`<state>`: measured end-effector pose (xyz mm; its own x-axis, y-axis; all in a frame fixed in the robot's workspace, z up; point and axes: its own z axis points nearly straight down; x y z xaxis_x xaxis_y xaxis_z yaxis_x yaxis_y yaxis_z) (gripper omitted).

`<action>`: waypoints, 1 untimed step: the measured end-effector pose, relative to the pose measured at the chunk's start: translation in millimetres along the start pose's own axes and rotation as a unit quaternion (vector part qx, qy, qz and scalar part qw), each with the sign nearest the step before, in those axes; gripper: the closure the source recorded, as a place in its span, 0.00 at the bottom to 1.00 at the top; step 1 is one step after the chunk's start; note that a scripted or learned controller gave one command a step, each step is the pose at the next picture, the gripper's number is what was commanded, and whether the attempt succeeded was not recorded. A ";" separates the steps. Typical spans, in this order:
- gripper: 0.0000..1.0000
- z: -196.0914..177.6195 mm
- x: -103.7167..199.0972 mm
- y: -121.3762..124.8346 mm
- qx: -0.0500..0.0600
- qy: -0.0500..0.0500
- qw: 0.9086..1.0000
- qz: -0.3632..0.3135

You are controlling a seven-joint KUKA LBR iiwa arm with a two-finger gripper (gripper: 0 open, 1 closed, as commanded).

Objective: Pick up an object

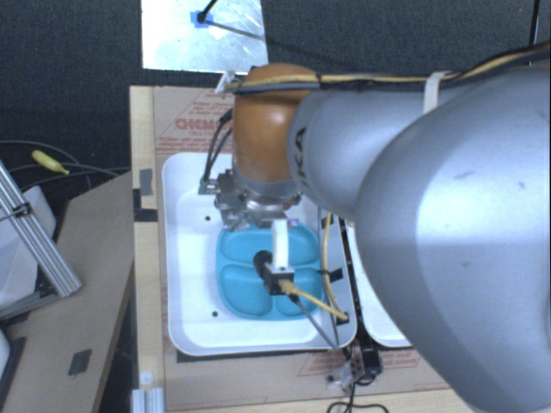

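A blue divided plate (245, 278) lies in the left white bin (191, 256), a little right of its middle. The arm reaches in from the right, and its orange-banded wrist hangs right over the plate's far edge. My gripper (250, 218) sits under that wrist, low over the plate's upper rim. The wrist body covers the gripper's tips, and I see nothing held.
The right bin (383, 329) is mostly covered by the big grey arm. A cardboard sheet (185, 114) lies under and behind the bins. Aluminium framing (34, 239) stands at the far left, beyond the bench.
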<state>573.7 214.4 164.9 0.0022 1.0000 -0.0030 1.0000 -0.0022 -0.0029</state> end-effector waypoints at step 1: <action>1.00 -153.8 11.4 -80.7 -0.007 0.006 1.000 -0.005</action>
<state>493.4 226.5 318.9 -0.0079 0.9999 0.0093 0.9999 0.0078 0.0117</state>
